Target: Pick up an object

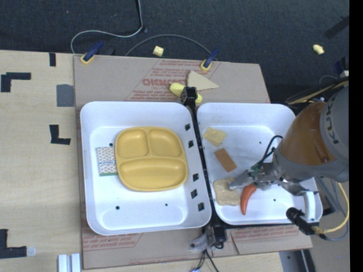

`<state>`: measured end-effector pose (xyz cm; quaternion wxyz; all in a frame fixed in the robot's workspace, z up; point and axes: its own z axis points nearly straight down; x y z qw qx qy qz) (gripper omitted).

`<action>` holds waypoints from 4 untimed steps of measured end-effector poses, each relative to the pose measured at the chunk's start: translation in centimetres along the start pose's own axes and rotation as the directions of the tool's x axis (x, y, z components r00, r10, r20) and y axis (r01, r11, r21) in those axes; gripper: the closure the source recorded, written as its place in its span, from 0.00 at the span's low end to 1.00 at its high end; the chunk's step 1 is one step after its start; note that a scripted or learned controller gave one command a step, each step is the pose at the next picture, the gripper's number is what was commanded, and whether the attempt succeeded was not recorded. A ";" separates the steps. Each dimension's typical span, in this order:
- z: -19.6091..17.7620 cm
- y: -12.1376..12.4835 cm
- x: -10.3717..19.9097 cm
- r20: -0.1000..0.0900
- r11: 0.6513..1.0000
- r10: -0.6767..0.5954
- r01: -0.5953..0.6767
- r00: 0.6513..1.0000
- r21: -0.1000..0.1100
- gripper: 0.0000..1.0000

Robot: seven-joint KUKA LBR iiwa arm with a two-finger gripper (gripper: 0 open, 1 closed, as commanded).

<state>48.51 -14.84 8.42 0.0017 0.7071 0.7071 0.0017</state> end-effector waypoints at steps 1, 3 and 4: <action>-1.7 0.2 0.1 -0.007 1.000 -0.003 0.003 1.000 -0.001 1.00; -10.0 -0.1 6.0 -0.001 1.000 -0.001 0.001 1.000 0.006 0.00; -0.4 0.9 3.9 0.001 1.000 0.001 -0.001 1.000 0.010 0.00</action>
